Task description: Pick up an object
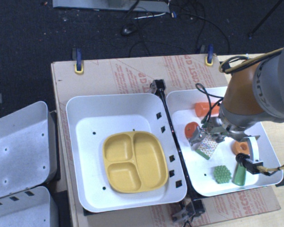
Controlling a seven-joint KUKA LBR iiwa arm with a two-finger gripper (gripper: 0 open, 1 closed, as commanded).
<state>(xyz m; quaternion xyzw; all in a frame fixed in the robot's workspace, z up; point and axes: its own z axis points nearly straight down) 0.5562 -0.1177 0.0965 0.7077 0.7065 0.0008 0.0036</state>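
A wooden bench board [114,76] printed with red lettering is seen from above, and two shallow white bins are set on it side by side. The left bin [83,115] is taken up by a yellow three-compartment plate [135,161] lying flat near its middle. The right bin [193,180] is reached into by the grey arm [272,88] from the right side, its orange band [242,95] standing above the wrist.

The gripper [206,136] is lowered over the upper middle of the right bin, just above a small green-and-white patterned packet [206,148] that lies tilted on the bin floor. Whether the packet is touched cannot be told, and nothing is seen gripped.

A red round object [191,129] is found just left of the gripper, and an orange block [202,109] lies above it near the bin's far wall. An orange ring-shaped piece [240,147] is placed to the right of the packet. Near the front wall a green knobbly block [222,173] lies beside a dark green bottle-like object [239,175], the two almost touching.
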